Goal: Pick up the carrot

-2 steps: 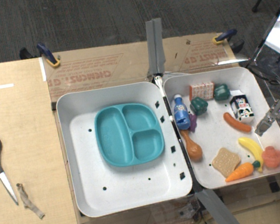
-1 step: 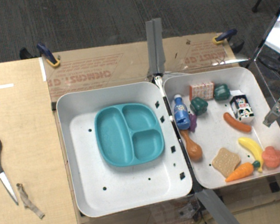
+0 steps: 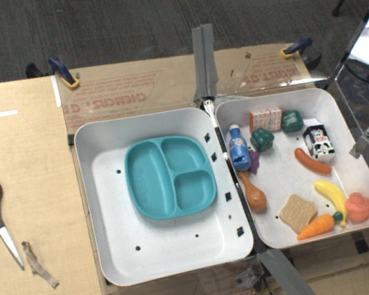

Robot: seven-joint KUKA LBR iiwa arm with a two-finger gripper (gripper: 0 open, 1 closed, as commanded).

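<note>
One carrot (image 3: 316,227), one banana (image 3: 330,193), two white bins (image 3: 112,260)

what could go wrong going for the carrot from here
The carrot lies at the near edge of the right bin, so a descending tool might strike the bin wall. It also looks to touch the bread slice and sits close to the banana and the peach-coloured fruit, so the fingers may catch or shove a neighbour instead of closing cleanly on it.

Two white bins (image 3: 121,273), one teal plate (image 3: 171,176), one carrot (image 3: 315,227), one banana (image 3: 331,194), one bottle (image 3: 238,148).
</note>
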